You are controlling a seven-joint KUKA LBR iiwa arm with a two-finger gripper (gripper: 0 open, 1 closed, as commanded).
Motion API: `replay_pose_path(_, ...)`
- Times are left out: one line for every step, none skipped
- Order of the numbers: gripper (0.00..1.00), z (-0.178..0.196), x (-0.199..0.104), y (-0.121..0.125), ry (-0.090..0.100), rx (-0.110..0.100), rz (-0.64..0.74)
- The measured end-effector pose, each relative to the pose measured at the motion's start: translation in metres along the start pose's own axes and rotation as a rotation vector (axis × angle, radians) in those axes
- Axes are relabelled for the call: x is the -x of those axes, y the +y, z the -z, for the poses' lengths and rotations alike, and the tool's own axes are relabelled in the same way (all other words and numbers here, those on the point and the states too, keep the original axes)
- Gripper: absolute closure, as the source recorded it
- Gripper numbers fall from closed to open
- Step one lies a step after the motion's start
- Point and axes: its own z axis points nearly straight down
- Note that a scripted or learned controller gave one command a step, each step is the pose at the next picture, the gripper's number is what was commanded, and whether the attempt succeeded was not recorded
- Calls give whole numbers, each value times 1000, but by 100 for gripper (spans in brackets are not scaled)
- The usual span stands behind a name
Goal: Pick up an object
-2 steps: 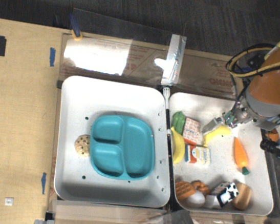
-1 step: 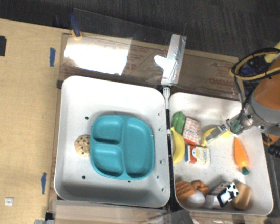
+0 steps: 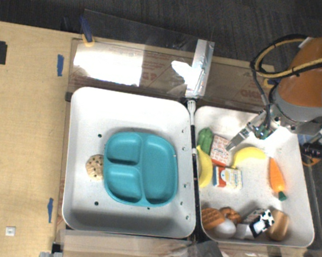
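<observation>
- The gripper (image 3: 238,140) hangs over the far part of the right white bin (image 3: 306,175); its slim grey fingers slant down to the left, their tips just above a small red-and-white carton (image 3: 220,150). Whether they are parted or closed I cannot tell, and nothing shows between them.
- Just right of the tips lies a yellow lemon-shaped toy (image 3: 251,155), and left of the carton a dark green toy pepper (image 3: 205,139).
- Nearer, a yellow toy banana (image 3: 204,166) lies along the bin's left wall, touching a second small carton with orange and white print (image 3: 228,178).
- An orange toy carrot with a green tip (image 3: 277,178) lies towards the right wall, apart from the lemon.
- Along the near wall sit a brown pretzel-like pastry (image 3: 217,216), a white egg shape (image 3: 227,227), a black-and-white cow-patterned piece (image 3: 262,221) and a brown rounded piece (image 3: 279,225), crowded together.
- The grey arm with its orange band (image 3: 311,75) enters from the far right, cables looped above it.
- The left white bin (image 3: 81,143) holds a teal plastic plate with three compartments (image 3: 141,167) and, touching its left edge, a speckled cookie (image 3: 95,166).
</observation>
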Motion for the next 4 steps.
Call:
replay_pose_path(0,-45,-2,-15,0,5,-125)
replay_pose_path(0,-28,-23,-39,6,-7,-531)
replay_pose_path(100,-17,-22,-38,3,-5,-530)
replay_pose_path(0,-18,-23,-38,4,-6,-530)
